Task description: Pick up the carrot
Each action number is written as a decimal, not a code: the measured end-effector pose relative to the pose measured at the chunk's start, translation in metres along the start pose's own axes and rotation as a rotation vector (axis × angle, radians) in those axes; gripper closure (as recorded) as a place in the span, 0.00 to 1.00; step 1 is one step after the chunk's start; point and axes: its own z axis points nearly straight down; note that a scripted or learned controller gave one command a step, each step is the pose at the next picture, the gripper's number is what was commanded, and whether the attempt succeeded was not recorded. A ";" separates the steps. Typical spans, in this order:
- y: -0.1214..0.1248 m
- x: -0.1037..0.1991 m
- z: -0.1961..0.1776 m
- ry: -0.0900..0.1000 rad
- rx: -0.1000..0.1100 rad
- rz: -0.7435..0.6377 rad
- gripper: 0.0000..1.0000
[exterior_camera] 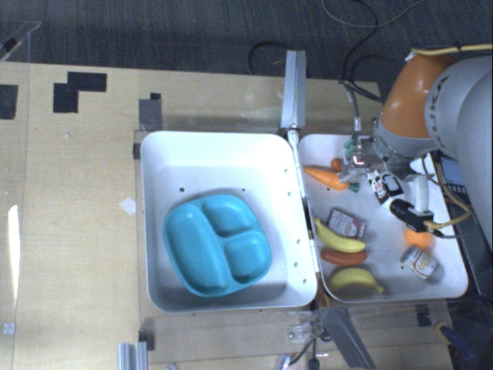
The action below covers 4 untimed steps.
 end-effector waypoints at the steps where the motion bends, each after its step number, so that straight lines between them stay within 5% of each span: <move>1: 0.011 -0.003 0.017 -0.006 -0.007 0.219 1.00; 2: 0.010 -0.007 0.017 -0.010 -0.006 0.224 0.00; 3: 0.028 -0.049 -0.007 -0.004 0.029 0.344 0.00; 4: 0.031 -0.019 0.036 0.001 0.031 0.105 0.00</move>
